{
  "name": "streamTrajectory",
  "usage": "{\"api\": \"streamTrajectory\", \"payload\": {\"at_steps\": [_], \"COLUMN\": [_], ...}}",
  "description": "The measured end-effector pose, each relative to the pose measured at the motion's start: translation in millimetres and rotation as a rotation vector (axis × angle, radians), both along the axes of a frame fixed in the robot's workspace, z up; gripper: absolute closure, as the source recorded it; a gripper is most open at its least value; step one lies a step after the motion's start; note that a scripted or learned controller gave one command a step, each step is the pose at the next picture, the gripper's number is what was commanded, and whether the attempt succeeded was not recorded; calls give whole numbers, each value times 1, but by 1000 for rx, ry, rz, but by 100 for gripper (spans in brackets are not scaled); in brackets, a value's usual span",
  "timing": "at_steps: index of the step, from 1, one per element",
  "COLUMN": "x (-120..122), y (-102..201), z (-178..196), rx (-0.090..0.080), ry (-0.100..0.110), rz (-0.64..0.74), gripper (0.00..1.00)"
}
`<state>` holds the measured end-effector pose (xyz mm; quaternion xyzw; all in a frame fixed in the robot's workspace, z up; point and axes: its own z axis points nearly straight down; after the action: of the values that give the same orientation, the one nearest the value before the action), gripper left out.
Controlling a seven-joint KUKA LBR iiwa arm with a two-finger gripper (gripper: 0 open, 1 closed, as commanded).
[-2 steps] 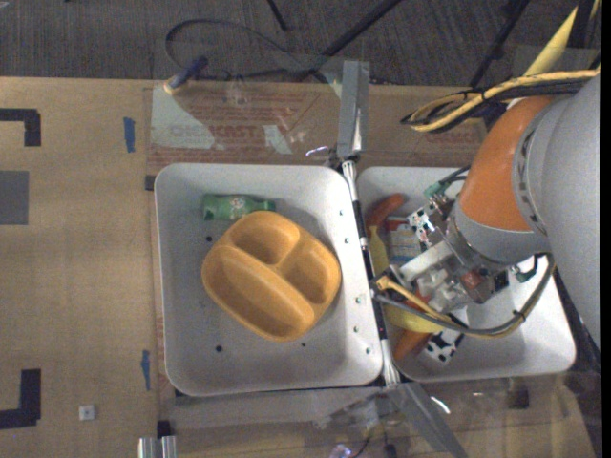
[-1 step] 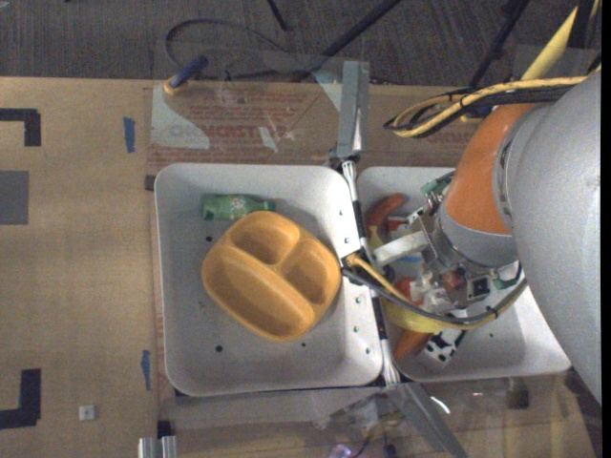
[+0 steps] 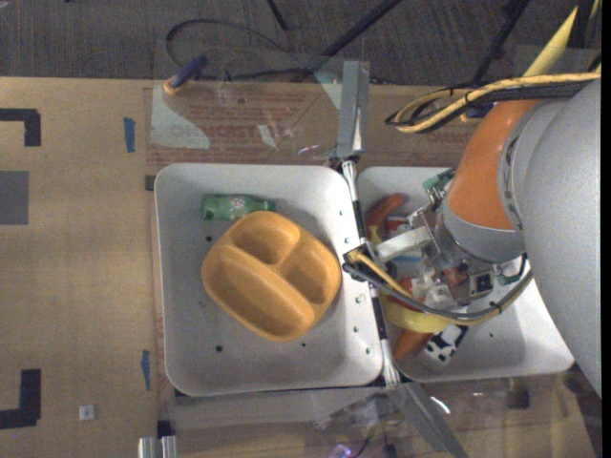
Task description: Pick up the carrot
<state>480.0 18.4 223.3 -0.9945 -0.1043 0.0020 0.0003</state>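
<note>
In the right bin [image 3: 535, 351], an orange tapered piece that looks like the carrot [image 3: 405, 344] pokes out near the front left corner. It is partly covered by a yellow item [image 3: 416, 319]. My gripper [image 3: 437, 286] hangs low over the bin's left half, just above and behind the carrot. The wrist and cables hide most of it. I see nothing clearly held between its parts.
A reddish-orange elongated item [image 3: 387, 208] lies at the right bin's back left. A black-and-white block [image 3: 442, 345] sits beside the carrot. The left bin [image 3: 181, 351] holds a yellow divided plate [image 3: 272, 275] and a green packet [image 3: 237, 205]. A divider wall [image 3: 368, 284] separates the bins.
</note>
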Motion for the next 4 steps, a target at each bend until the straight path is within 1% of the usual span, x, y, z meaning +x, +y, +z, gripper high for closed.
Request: {"api": "streamTrajectory", "payload": {"at_steps": [1, 2, 3, 4], "x": [37, 37, 60, 144], "y": [-9, -9, 37, -61], "z": [-5, -5, -39, -39], "rx": [0, 0, 2, 0], "ry": [-2, -2, 2, -1], "rz": [-4, -4, 134, 30], "gripper": [100, 0, 0, 0]}}
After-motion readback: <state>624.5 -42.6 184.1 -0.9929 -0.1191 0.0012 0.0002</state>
